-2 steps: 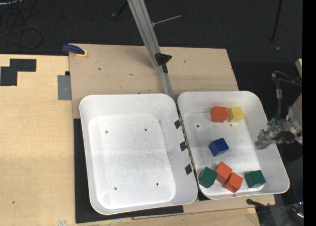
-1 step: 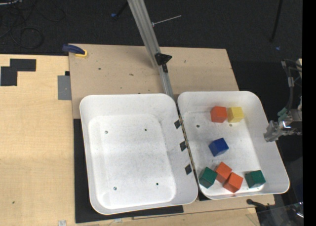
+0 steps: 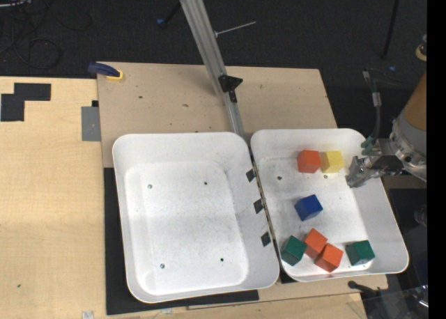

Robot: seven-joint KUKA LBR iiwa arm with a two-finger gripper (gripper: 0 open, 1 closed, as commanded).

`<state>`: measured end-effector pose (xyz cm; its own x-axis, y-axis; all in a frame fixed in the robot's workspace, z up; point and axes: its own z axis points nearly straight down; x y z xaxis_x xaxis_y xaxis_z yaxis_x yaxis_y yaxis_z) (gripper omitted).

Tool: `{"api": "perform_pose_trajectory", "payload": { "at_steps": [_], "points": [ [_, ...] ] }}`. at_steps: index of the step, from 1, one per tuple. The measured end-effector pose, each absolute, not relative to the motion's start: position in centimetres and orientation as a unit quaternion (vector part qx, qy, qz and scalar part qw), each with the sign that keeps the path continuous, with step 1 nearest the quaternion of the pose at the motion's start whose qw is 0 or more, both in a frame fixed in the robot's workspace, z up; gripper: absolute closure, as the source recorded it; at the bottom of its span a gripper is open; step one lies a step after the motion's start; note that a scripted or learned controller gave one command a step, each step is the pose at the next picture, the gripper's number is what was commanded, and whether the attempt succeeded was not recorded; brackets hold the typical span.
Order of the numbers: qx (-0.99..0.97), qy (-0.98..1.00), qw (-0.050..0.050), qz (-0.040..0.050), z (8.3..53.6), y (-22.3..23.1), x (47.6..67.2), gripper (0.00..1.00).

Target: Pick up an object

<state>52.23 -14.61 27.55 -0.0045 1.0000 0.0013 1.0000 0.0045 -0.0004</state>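
An orange band is seen on the grey metal arm, which is ended by a dark two-finger gripper with small green parts.

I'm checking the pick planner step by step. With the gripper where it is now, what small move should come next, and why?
Probably a short shift toward the bin's middle, to centre the gripper over the yellow cube. The gripper sits at the right edge of the right bin, just beside that cube and holding nothing. The yellow cube touches an orange cube, so approaching from its free side looks safer.
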Motion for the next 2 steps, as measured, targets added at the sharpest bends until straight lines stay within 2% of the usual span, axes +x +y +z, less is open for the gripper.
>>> {"api": "perform_pose_trajectory", "payload": {
  "at_steps": [1, 2],
  "points": [
    [-0.705, -0.709, 0.002, 0.0005, 25.6, -9.7, 54.9, 1.00],
    [-0.705, -0.709, 0.001, -0.0002, 25.7, -4.5, 57.7, 1.00]
  ]
}}
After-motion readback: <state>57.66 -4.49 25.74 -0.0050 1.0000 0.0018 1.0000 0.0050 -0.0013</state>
